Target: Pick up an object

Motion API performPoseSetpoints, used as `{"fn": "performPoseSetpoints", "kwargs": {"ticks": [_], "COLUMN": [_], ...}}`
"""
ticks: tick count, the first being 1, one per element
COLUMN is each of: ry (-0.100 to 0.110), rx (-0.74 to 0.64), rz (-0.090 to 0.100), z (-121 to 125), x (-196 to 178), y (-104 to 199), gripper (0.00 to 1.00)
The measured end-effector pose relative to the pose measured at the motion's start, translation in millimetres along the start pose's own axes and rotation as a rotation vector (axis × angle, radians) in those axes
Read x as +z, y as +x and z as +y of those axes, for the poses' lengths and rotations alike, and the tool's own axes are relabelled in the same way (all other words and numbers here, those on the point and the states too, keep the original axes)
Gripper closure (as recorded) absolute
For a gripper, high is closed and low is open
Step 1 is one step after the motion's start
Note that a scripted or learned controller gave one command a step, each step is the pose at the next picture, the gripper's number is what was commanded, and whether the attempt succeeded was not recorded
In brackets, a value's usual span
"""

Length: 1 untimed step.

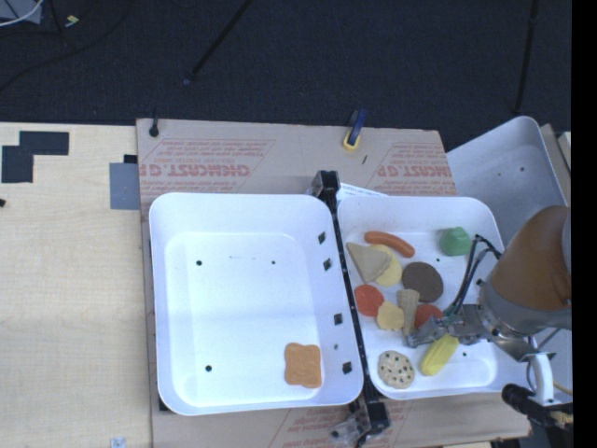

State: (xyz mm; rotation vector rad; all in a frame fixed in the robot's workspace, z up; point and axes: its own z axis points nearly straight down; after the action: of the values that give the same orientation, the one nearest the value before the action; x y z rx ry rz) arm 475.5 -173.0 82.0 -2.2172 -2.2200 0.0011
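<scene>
the right bin (485, 215) is the landmark here, and most of the objects lie in it. a yellow corn-like piece (439, 354) rests near its front edge, and the gripper (438, 329) sits low just behind that piece, among the toys. whether its fingers are released or clenched cannot be told, and nothing is seen held between them. a chocolate-chip cookie (396, 369) lies just left of the yellow piece, toward the bin's front left corner. deeper in the bin sit a brown disc (423, 281), a red round piece (368, 299), a tan wedge (369, 262) and a small yellow chunk (390, 317). a sausage (389, 243) lies near the bin's back wall, and a green lump (455, 241) sits toward its back right corner. the grey arm (532, 278) with its orange band reaches over the bin's right side. the left bin (168, 250) touches the right bin's left wall and holds one orange waffle-like piece (303, 364) near its front right corner. both bins rest on cardboard (215, 161) on the tabletop (65, 297).
</scene>
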Motion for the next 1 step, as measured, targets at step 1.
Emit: {"fn": "performPoseSetpoints", "kwargs": {"ticks": [1], "ry": [-0.007], "rx": [-0.002], "rz": [-0.003], "z": [71.4], "x": [-6.2], "y": [-2.7], "gripper": [0.00]}}
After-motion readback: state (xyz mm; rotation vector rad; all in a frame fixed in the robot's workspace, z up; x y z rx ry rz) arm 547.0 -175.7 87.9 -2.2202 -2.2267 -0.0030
